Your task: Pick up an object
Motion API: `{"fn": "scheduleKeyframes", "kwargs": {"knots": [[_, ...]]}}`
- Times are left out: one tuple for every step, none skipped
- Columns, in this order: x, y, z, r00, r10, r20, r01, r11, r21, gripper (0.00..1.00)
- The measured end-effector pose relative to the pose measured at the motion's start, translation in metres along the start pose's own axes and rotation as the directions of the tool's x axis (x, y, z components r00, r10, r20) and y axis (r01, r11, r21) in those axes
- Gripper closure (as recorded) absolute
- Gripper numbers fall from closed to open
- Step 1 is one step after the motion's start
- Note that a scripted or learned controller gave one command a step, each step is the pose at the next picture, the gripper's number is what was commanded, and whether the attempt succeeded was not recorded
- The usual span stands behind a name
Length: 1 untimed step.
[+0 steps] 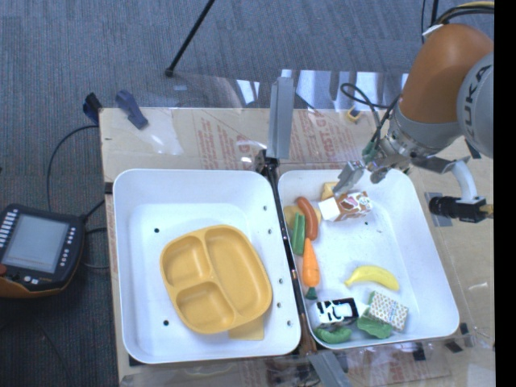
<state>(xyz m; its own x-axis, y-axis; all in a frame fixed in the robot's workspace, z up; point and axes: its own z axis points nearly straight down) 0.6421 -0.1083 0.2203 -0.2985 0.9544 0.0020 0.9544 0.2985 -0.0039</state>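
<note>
Camera view looks down on the gripper (352,177) hanging over the far part of the right bin (419,240), just above a small white and brown carton (347,206). From this slant I cannot tell how the jaws stand, nor whether they touch the carton, so nothing can be called held. The carton looks like the likeliest target: it lies tilted near the bin's far left corner, close to a sausage (309,216) and a green bean pod (298,234), with a carrot (310,263) nearer along the left wall. To do this step well, the jaws should straddle the carton's narrow sides, squared to its faces, and descend straight so the fingers do not nudge it toward the sausage. A tilted, light box may tip or slide out, so a centred grip low on the body seems wise. The banana (372,276), a patterned box (389,310) and a black and white item (335,309) lie well apart toward the near side. The yellow divided tray (214,276) sits in the left bin (137,216).
</note>
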Motion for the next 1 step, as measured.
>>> {"fn": "scheduleKeyframes", "kwargs": {"knots": [[0.0201, 0.0058, 0.0945, 0.984, -0.176, -0.007, 0.176, 0.984, 0.008, 0.0]]}}
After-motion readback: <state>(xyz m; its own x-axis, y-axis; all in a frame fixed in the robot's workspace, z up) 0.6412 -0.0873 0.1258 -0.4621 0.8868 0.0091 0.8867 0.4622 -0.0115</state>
